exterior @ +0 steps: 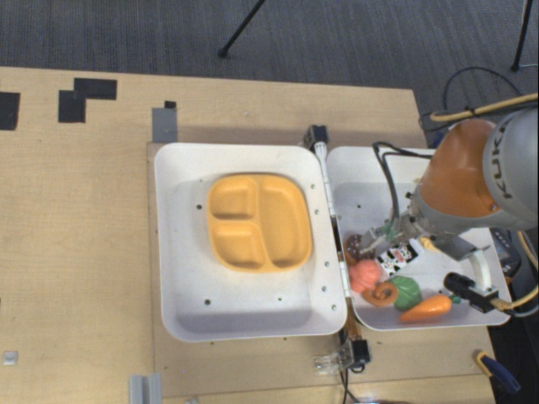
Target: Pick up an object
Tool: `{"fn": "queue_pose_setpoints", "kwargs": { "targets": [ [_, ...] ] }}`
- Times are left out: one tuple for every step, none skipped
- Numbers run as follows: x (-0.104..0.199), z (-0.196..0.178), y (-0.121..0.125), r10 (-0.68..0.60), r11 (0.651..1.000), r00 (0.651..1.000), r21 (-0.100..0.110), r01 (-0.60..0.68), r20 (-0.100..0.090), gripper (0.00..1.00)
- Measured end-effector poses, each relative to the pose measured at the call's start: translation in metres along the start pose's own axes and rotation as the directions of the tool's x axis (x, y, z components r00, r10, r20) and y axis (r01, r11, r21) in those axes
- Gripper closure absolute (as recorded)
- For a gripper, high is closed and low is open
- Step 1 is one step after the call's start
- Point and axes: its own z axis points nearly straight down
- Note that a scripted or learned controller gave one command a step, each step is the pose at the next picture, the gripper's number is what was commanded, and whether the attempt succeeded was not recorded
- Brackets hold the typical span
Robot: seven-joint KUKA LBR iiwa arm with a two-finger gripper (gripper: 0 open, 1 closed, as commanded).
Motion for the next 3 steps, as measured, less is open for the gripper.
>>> {"fn": "queue_pose_setpoints", "kwargs": {
  "targets": [
    [0.004,0.0,-0.015,0.109,0.994,0.994,-0.001,-0.109,-0.001,0.0],
    [0.007,-0.001,-0.022,0.011,1.0,1.0,-0.002,-0.011,0.002,0.0],
    [0.013,-0.013,-0.019,0.003,1.0,1.0,0.003,-0.003,-0.017,1.0]
  ]
}}
